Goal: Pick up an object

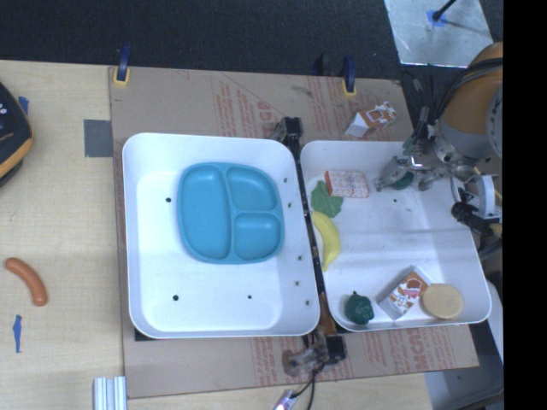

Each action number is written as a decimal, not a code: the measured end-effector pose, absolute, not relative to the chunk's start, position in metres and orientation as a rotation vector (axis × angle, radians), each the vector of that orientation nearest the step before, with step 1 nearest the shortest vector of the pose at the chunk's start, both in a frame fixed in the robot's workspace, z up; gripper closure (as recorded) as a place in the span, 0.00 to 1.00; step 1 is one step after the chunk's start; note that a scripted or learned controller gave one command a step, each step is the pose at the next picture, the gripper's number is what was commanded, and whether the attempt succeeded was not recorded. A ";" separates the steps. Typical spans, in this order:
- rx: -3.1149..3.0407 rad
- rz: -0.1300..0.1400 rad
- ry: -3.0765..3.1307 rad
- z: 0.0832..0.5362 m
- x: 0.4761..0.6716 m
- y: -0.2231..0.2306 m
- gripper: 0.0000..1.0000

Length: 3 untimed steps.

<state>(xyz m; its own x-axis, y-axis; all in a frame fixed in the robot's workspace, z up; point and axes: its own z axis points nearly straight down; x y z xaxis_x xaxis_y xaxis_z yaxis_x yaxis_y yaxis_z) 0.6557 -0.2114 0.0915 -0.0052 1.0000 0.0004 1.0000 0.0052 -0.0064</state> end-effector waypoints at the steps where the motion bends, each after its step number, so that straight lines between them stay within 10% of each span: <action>1: -2.212 0.005 -2.224 0.092 0.656 -0.211 0.00; 3: -2.211 0.005 -2.224 0.092 0.656 -0.211 0.00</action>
